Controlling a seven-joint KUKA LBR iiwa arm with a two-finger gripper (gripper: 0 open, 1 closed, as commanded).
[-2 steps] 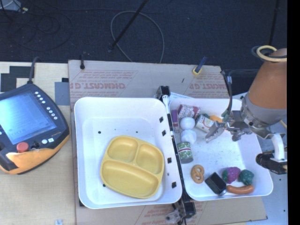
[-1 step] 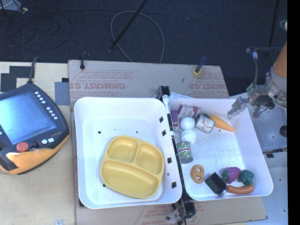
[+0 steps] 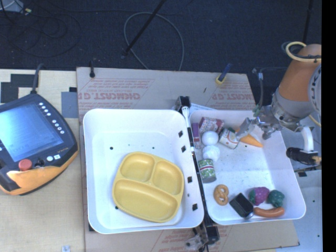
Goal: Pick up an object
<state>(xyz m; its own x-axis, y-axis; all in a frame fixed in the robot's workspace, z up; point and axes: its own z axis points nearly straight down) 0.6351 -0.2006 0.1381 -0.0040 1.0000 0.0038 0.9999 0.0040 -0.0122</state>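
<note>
The arm [image 3: 298,85], rising highest toward the camera with its orange band at the view's right, hangs over the far right part of the right bin [image 3: 247,168]. Its end effector [image 3: 257,127] sits low above that bin's far end; whether it is open or closed cannot be told from this slant, and nothing can be seen held in it. The closest candidate is an orange wedge-shaped piece [image 3: 253,140] (a toy carrot, by the look of it). It lies just beside the end effector, on the side toward the view's bottom edge and partly under it. Its long axis runs roughly left to right across the view, dipping a little to the right. In my judgement, a grasp would want the end effector to shift slightly toward the bottom edge and close across that axis, not along it. Just left of the wedge stands a small tilted jar [image 3: 227,137], near enough to be bumped. Farther left come two white balls [image 3: 210,137], a red-labelled packet [image 3: 210,124] and a green can [image 3: 206,170] along the wall between the bins. Well apart, at the bin's near end, lie a pretzel [image 3: 221,194], a black block [image 3: 242,205], a sausage [image 3: 269,212] and a purple and green cluster [image 3: 265,196]. The left bin [image 3: 105,135] carries a yellow divided plate [image 3: 148,186].
</note>
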